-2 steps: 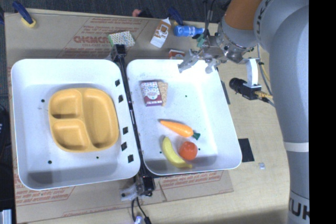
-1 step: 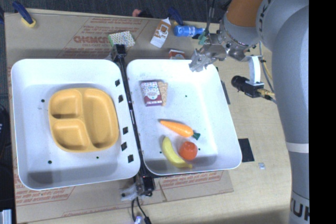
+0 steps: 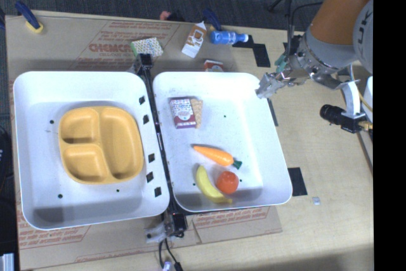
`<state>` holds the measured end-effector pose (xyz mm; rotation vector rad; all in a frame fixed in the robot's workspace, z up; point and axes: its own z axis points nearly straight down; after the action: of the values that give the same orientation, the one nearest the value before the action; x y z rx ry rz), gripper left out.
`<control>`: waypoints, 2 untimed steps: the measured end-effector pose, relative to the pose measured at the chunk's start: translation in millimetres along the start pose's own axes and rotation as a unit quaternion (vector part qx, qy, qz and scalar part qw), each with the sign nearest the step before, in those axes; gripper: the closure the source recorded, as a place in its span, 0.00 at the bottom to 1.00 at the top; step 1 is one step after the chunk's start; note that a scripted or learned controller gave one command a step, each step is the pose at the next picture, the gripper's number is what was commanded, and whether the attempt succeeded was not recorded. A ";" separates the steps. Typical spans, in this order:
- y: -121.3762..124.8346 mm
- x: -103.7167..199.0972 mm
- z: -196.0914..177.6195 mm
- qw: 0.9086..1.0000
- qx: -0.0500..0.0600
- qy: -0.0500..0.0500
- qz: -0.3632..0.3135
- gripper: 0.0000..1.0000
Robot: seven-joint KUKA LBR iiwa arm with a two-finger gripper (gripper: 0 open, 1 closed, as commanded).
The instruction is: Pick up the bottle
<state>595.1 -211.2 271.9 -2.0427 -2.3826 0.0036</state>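
The bottle (image 3: 227, 37) is small and blue with a lighter cap end. It lies on its side on the bench, just behind the right bin's (image 3: 266, 155) far edge. My gripper (image 3: 269, 84) hangs over that bin's far right corner, to the right of the bottle and nearer the camera, well apart from it. The grey wrist and orange band rise behind it at the right. Nothing shows in the gripper.
The right bin holds a red-and-white packet (image 3: 185, 112), a carrot (image 3: 214, 154), a banana (image 3: 208, 186) and a tomato (image 3: 228, 182). A yellow divided plate (image 3: 100, 143) fills the left bin (image 3: 32, 111). A small carton (image 3: 194, 40) and a green patterned block (image 3: 147, 46) lie near the bottle.
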 end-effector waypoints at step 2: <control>1.1 0.7 -20.9 1.000 0.001 0.000 -0.004 1.00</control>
<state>596.1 -210.4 292.8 -2.0311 -2.3899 0.0063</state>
